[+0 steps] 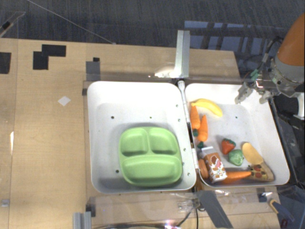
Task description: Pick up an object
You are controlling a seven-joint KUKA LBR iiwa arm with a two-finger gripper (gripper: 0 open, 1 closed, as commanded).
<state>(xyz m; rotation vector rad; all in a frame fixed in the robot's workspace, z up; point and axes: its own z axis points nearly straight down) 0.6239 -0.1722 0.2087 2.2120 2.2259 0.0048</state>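
Plywood of a pale tan grain covers the bench (47,142), marked with a few black squares near its far left, and beyond it lies dark blue-grey carpet. Two shallow white bins sit side by side on the wood, split by a thin metal divider that runs up to an upright aluminium post (183,54).

Inside the left bin (102,104) rests a lime-green divided plate (150,155) of smooth moulded plastic, rounded at the corners, with two small compartments above one wide one.

Across the right bin (269,128) lies a scatter of glossy toy food. A curved yellow banana (208,106) lies near the far wall, just beside two orange carrots (198,123) that hug the divider. Near the middle is a red strawberry (228,144) with a green top, touching a rounded green piece (236,157). A tan, spoon-shaped item (252,154) lies close to the right. Along the near wall stand a small printed carton (215,167) and a long orange carrot (236,176) beside it.

From the right comes the grey arm with its orange band (291,49). Its gripper (252,93) hangs over the right bin's far right corner, fingers spread apart with nothing between them, well apart from the banana and the other toys.
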